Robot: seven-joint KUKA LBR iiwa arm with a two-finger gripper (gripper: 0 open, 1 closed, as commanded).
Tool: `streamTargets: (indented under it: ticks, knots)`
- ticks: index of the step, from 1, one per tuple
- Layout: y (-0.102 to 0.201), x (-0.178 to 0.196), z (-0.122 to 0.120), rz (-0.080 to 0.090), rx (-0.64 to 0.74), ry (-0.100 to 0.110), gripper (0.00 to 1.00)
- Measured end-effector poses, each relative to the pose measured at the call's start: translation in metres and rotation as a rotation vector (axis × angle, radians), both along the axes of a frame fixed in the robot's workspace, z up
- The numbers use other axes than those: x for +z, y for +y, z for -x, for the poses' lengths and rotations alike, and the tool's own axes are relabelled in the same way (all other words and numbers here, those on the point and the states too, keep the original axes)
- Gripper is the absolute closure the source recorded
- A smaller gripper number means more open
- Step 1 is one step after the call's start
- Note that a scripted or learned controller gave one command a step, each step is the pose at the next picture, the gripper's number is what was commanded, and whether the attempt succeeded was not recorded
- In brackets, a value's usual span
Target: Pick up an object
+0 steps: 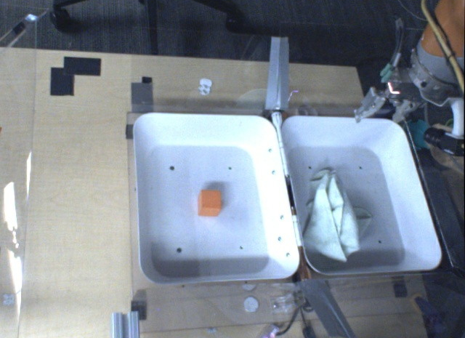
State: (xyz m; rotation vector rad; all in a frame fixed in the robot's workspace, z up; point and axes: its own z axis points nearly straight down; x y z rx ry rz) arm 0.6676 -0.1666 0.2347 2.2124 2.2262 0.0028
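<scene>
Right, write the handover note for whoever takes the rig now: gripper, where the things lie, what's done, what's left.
Gripper: up at the far right corner of the right bin, above its rim, nothing between its fingers; open or shut cannot be told from this view.
Orange cube: on the floor of the left bin, near the middle, apart from the walls.
White cloth: crumpled in the right bin, toward its left side and near edge.
Done: nothing picked yet; both things lie in their bins.
Left: the whole pick. The cloth is the nearer thing to the gripper; the cube means reaching across the divider.
</scene>
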Motion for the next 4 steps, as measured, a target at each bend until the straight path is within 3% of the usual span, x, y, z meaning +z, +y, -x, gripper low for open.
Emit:
streamTargets:
  ticks: [1,2,3,4]
  knots:
    - [-0.015,-0.133,-0.002,0.001,-0.006,0.000,0.00]
    - [-0.026,-0.147,0.036,0.001,-0.051,-0.004,0.00]
    - [-0.026,-0.133,0.033,0.002,-0.050,-0.014,1.00]
    - [-0.004,-0.043,0.046,0.000,-0.038,-0.003,1.00]
